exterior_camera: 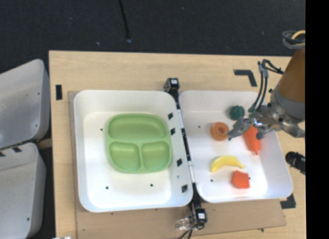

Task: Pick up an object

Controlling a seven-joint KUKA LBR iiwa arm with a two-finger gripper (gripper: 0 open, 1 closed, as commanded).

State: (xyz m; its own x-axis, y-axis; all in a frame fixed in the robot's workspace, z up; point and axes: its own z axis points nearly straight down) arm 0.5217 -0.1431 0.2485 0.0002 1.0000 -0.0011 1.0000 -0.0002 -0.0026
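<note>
Gripper (250, 127) hangs low at the carrot's (252, 140) 12 o'clock, finger state unclear; nothing visibly picked up yet.

A green three-compartment tray (138, 142) lies flat in the left white bin (87, 181) on a light wooden table (128, 68). Small black clips (180, 145) line the seam where the two bins meet, and dark floor (154, 12) lies beyond the table.
</note>
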